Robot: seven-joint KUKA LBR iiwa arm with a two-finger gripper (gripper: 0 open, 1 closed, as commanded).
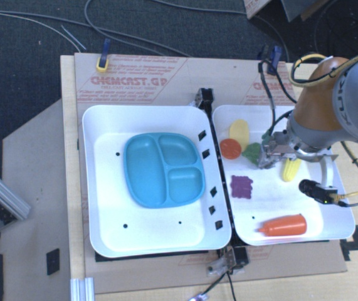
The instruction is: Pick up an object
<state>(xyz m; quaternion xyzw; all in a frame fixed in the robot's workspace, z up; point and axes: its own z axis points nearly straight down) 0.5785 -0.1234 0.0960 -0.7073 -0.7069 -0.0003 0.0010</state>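
Green toy (252,152) in right bin (338,227), left-centre, touching my gripper (268,157) on its left side; not seen between my fingers. Small, dark green, lumpy. Can't tell finger state. My arm (329,99) comes from right, orange band above wrist, low over bin. Nearby: orange-red ball (231,148), yellow piece (239,130), purple piece (241,187).

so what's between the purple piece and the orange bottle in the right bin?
Nothing: the camera view shows bare white bin floor between the purple piece and the orange bottle.
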